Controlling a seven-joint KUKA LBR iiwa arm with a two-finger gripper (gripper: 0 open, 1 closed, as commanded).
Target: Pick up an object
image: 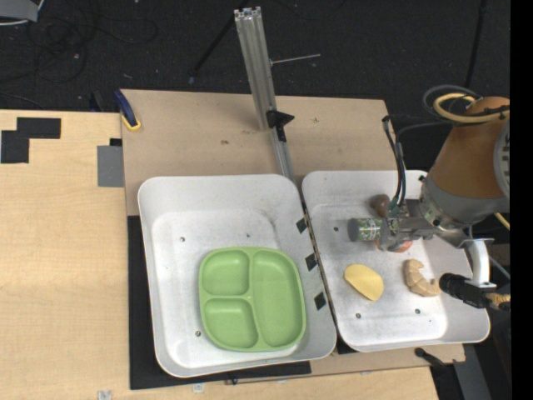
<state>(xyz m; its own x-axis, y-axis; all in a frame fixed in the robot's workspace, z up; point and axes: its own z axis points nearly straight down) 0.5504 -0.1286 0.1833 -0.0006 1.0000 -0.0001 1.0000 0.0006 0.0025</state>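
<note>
I see 2 white bins side by side on the bench. The left bin [166,223] holds a green divided plate [251,298] with 3 compartments, lying flat toward its near side. The arm [470,169] comes in from the right and reaches down into the right bin [333,198], with the gripper [390,230] low over the bin's middle. Just at its tip lies a small grey-green cylinder [363,229], on its side, and something red and brownish sits under the wrist; I can't make out what that is. From this slant I cannot tell how far the fingers are parted, or whether they have hold of anything. Nearer to me in the same bin, a yellow lemon-like piece [365,282] rests on the floor, and beside it to the right a tan lumpy piece [419,278], the 2 apart from each other
</note>
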